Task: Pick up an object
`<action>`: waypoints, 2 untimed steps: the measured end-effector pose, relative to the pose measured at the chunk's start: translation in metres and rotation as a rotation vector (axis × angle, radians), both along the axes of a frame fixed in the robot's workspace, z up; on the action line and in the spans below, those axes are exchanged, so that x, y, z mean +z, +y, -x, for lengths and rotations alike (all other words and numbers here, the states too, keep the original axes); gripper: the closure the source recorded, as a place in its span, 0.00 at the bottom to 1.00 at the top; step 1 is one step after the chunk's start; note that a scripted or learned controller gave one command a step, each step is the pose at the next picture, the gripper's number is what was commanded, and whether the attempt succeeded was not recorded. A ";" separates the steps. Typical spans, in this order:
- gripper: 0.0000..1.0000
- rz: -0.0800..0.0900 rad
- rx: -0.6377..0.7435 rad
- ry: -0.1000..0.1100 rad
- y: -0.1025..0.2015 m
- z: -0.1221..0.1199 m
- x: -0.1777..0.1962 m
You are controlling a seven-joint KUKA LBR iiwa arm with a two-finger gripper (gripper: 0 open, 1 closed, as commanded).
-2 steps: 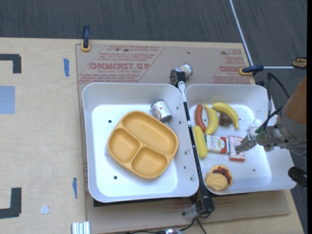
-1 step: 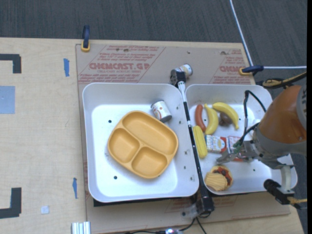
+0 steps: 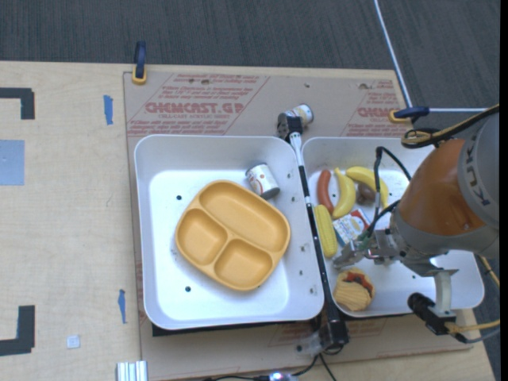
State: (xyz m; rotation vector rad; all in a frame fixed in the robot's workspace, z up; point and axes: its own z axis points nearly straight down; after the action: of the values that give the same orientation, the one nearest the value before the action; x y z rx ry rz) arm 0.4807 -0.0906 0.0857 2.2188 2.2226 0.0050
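The metal two-finger gripper (image 3: 353,252) is seen low in the right white bin (image 3: 468,288), beside the yellow toy corn cob (image 3: 325,230), whose long axis runs top to bottom. Whether anything is held cannot be told.

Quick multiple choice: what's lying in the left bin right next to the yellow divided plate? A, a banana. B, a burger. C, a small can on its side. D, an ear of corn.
C: a small can lies on its side by the upper right rim of the yellow divided plate in the left bin.
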 end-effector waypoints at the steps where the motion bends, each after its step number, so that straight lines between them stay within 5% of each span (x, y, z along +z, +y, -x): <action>1: 0.00 0.000 0.000 0.000 -0.001 0.000 0.000; 2: 1.00 0.002 -0.001 -0.005 -0.001 -0.001 0.011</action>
State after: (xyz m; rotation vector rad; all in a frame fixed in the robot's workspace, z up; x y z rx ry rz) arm 0.4821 -0.0920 0.0963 2.2164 2.2175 0.0078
